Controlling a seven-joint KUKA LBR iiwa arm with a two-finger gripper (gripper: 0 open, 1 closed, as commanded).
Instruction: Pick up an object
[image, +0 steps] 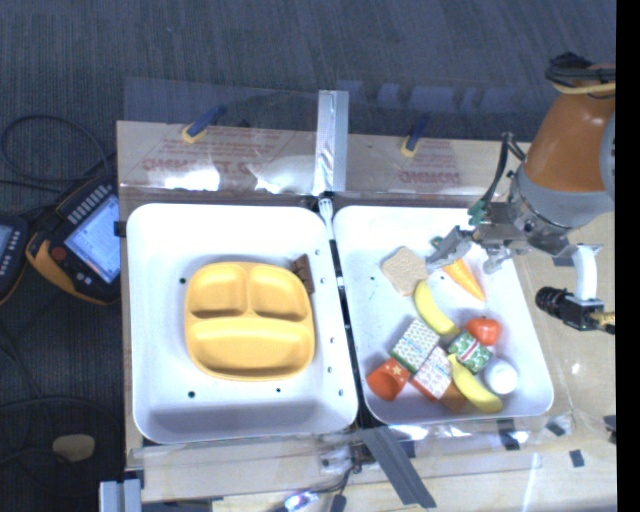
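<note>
The right bin holds a pile of toy food. A tan cracker lies at its upper left, with a banana below it. An orange wedge lies near the far right wall. A red tomato, a green-white carton, a red-white carton, a second banana, a red pepper and a white ball crowd the near half. My gripper hangs open just above the orange wedge, one finger to each side, with nothing held.
The left bin carries a yellow divided plate and a small brown piece by the middle wall. A pendant and cables lie on the floor at the left. A black fitting sticks out beside the right bin.
</note>
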